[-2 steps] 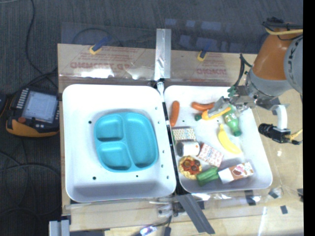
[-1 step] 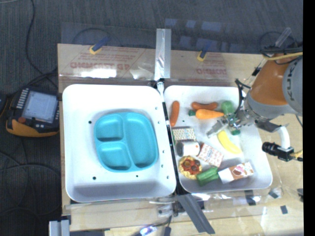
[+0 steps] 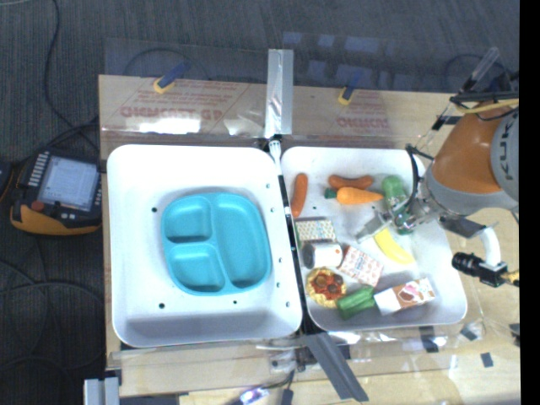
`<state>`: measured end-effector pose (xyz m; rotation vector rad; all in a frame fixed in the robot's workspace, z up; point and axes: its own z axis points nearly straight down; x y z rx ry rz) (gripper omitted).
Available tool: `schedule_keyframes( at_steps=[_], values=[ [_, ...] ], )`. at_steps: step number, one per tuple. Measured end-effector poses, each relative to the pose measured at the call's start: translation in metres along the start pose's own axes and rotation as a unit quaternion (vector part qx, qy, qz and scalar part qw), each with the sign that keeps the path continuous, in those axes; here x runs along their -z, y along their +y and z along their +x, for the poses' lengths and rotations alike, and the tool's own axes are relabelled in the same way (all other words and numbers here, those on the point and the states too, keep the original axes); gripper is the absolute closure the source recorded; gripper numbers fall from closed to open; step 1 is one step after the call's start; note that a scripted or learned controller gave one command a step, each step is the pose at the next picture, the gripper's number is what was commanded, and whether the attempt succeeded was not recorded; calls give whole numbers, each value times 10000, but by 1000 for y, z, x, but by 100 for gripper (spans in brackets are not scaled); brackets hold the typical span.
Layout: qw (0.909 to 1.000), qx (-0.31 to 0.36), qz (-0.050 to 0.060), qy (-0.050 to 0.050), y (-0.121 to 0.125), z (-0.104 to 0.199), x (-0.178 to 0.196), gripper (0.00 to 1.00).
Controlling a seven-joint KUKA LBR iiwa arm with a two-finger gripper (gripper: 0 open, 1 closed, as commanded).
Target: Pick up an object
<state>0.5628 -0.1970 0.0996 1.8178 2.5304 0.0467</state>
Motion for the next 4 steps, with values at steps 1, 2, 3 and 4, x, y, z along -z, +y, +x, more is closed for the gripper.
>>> schedule_keyframes(
  at_steps=[1,2,3,4],
  values=[
    [10000,-11,50,2,-3,-1,5,100],
    [9999,-65,119,-17,-38,-2,-7,100],
    [9992,355,176,-5,-39,29,-5,100],
    [9977,-642,202,-7,-42,13,106,100]
  ],
)
